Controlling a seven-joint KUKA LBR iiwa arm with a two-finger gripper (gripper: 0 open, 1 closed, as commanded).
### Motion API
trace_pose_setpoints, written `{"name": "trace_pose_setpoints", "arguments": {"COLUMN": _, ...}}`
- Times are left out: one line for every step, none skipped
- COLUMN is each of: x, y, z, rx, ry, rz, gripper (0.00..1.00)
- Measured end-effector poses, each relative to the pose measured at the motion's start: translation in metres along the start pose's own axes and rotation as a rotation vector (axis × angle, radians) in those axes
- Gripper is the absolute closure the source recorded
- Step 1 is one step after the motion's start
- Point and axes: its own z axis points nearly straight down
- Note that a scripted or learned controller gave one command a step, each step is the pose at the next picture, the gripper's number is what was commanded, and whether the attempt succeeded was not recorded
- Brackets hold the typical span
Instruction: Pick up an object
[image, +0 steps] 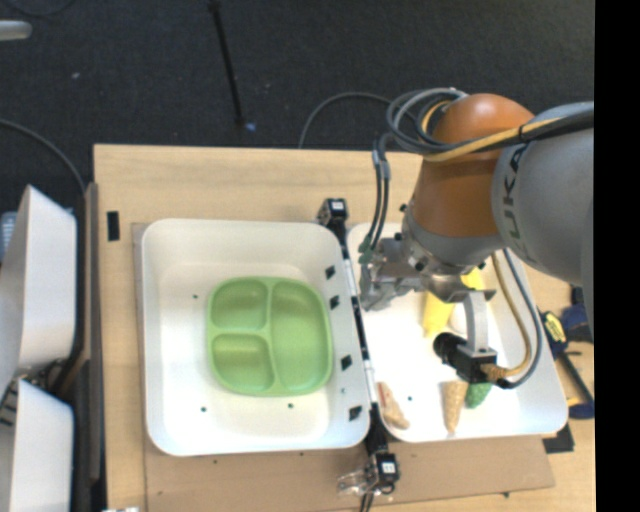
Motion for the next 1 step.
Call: {"name": "trace_pose_setpoints", "arguments": {"x": 0.0474, "y": -0.0048, "z": -0.0023, "rx": -0.002, "ry": 0.000, "rz": -0.001, "gripper": 1.00}}
